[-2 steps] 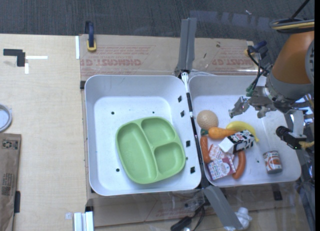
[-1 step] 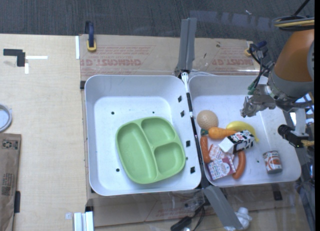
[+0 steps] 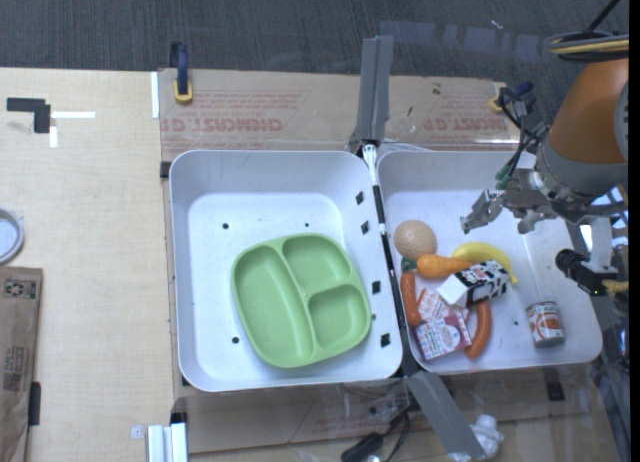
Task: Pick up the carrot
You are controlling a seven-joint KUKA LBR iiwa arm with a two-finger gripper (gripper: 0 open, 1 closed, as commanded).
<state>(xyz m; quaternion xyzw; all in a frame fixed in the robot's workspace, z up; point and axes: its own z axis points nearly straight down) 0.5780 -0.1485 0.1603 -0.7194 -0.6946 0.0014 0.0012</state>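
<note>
Green divided plate sits lower centre; carrot lies right; gripper hovers upper right, fingers spread, holding nothing.

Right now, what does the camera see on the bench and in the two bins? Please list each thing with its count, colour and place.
bins: 2, white, side by side on the bench; left bin, right bin
divided plate: 1, green, in the left bin
carrot: 1, orange, middle of the right bin, below the egg
egg: 1, tan, right bin, near its left wall
banana: 1, yellow, right of the carrot
small carton: 1, black and white, below the banana
sausages: 2, orange-red, beside a red and white packet
can: 1, red and white, right bin, lower right
clamp: 1, blue and yellow, bench top edge
arm: 1, grey with orange band, right side
pincer: 1, grey, over the right bin, above the banana
</note>
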